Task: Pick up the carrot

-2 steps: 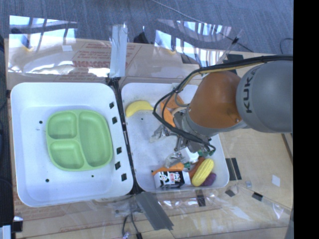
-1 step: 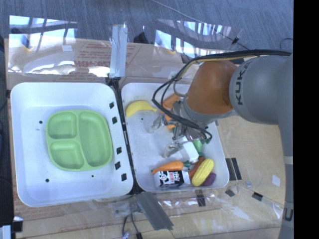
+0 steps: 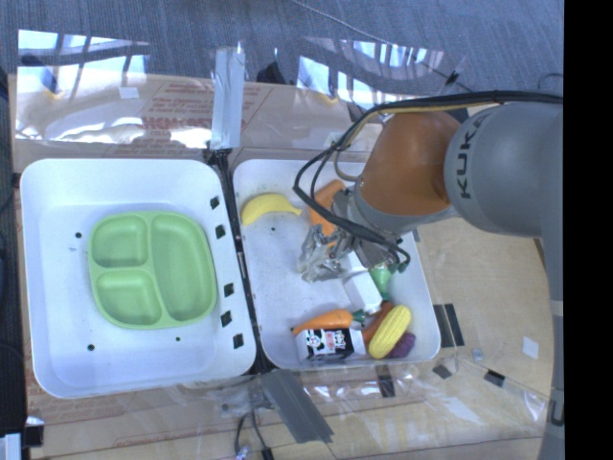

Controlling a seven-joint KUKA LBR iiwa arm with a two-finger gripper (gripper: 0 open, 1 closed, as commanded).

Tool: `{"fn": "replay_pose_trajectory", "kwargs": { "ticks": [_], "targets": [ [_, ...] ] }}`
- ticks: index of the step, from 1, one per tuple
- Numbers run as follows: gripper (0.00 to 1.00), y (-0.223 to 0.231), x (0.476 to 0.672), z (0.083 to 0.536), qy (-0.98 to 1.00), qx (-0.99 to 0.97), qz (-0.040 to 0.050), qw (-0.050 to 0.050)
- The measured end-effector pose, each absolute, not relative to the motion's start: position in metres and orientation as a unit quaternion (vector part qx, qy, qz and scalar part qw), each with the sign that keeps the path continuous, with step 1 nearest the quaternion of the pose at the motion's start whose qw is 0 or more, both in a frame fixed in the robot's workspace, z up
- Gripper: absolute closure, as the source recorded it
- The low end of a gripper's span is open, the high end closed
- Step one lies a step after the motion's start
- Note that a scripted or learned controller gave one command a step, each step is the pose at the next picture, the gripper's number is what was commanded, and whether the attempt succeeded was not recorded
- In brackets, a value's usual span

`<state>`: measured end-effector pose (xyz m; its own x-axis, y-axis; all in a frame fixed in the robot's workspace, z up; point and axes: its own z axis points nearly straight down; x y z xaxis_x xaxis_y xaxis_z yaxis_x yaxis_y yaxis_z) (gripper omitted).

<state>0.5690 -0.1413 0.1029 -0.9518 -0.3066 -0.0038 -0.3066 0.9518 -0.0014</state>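
Carrot (image 3: 323, 319) at bin's near wall, below jaws (image 3: 322, 257), their opening impossible to tell.

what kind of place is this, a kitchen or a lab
Most likely a robotics lab, not a kitchen: a KUKA arm reaches over two white bins, the food such as the carrot and banana looks like toys, and the floor is carpet.
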Motion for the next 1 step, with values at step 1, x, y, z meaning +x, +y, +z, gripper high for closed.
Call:
{"fn": "replay_pose_trajectory", "kwargs": {
  "ticks": [1],
  "targets": [
    [1.0, -0.1079, 0.5296, 0.1667, 0.997, -0.073, -0.0002, 0.002]
  ]
}}
